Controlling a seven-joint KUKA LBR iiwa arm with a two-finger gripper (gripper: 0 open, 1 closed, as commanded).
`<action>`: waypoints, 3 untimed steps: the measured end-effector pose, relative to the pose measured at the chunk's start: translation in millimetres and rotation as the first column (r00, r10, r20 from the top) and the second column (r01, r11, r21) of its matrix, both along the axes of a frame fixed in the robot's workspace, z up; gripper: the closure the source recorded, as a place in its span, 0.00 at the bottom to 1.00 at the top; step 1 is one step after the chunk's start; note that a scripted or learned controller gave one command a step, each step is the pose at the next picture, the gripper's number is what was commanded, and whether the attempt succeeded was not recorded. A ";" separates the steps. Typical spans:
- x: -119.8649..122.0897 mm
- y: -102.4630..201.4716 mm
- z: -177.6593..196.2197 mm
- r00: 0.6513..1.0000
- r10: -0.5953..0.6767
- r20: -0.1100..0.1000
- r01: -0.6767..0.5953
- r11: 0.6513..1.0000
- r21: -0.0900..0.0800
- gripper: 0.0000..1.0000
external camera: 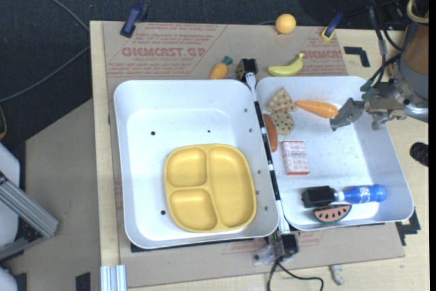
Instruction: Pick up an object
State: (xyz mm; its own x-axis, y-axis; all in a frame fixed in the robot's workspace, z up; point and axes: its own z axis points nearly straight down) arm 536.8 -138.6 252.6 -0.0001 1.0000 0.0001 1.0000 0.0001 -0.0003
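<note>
Gripper (pixel 351 114), finger state indiscernible, just right of toy carrot (pixel 316 108); carrot's long axis running left-right across right bin (pixel 392 167).

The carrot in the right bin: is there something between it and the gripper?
Nothing visible stands between them. The gripper hangs over the right bin, just to the right of the carrot, and the strip of bin floor between them is bare. The crackers lie on the carrot's far left side.

yellow plate (pixel 210 186), orange carrot (pixel 317 108), white bins (pixel 136 112) (both), yellow banana (pixel 287 66)
</note>
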 end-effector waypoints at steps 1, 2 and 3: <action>-10.7 27.6 -118.8 1.000 -0.001 -0.002 0.001 1.000 0.001 0.00; -58.4 39.4 -168.5 1.000 -0.001 -0.001 0.001 1.000 0.000 0.00; -58.1 34.2 -168.4 1.000 -0.001 0.000 0.001 1.000 0.000 0.00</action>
